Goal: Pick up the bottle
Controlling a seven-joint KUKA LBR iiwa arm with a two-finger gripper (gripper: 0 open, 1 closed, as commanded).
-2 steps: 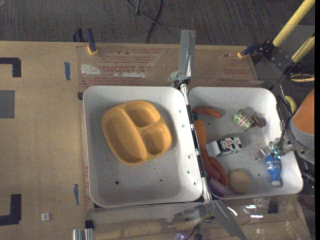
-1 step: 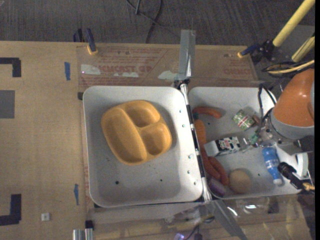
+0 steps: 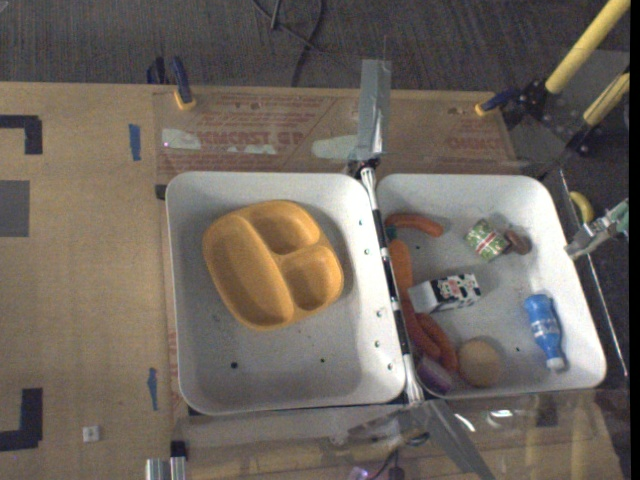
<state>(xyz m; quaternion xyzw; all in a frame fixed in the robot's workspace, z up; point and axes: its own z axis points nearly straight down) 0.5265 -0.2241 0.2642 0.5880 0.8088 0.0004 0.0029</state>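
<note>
Dark grey carpeted floor (image 3: pixel 120 18) across top, black cables (image 3: pixel 285 3) looping over it. Below — pale plywood bench top (image 3: pixel 80 268), lit evenly from above. Black tape corner marks (image 3: pixel 22 133) near left edge, grey square patch (image 3: pixel 12 208) between them, short blue tape strips (image 3: pixel 134 140) on wood. Blue-and-orange clamps (image 3: pixel 175 78) grip bench's far edge. Brown cardboard sheet with faded red print (image 3: pixel 260 133) lies behind bins. Yellow pole on dark metal stand (image 3: pixel 590 38) at top right — second yellow bar beside it.
</note>
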